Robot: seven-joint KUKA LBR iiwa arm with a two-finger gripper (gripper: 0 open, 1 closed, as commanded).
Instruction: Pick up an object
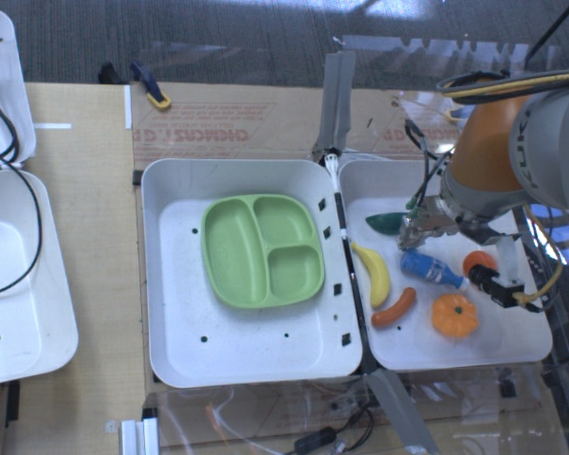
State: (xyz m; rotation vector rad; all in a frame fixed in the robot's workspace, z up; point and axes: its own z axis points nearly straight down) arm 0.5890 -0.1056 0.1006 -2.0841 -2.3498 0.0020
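Camera view gives you the two white bins side by side, and the right bin point(512, 349) is the one to read everything from. Your gripper point(419, 238) hangs over the middle of that bin, at the end of the grey arm point(541, 150) with its orange band point(488, 150). You cannot tell from this angle how far the gripper is open, and you see nothing held in it. Directly below it, toward the bin's near rim, lies a blue bottle point(431, 268) on its side, close under the tool. Just behind the gripper, toward the bin's far wall, you see a dark green leaf-shaped item point(387, 222), partly covered by the tool. Against the bin's left wall lies a yellow banana point(374, 271), and just beside its lower end rests a reddish sausage-shaped piece point(394, 308), the two near each other though you cannot tell whether they touch. Toward the bin's near right corner sits an orange pumpkin-like toy point(454, 316), and a smaller orange-red object point(478, 263) shows just beyond it, partly behind a black fitting on the arm. Across the bin's left wall, in the neighbouring left bin point(171, 349), a green divided plate point(263, 250) lies flat with its three compartments facing up.
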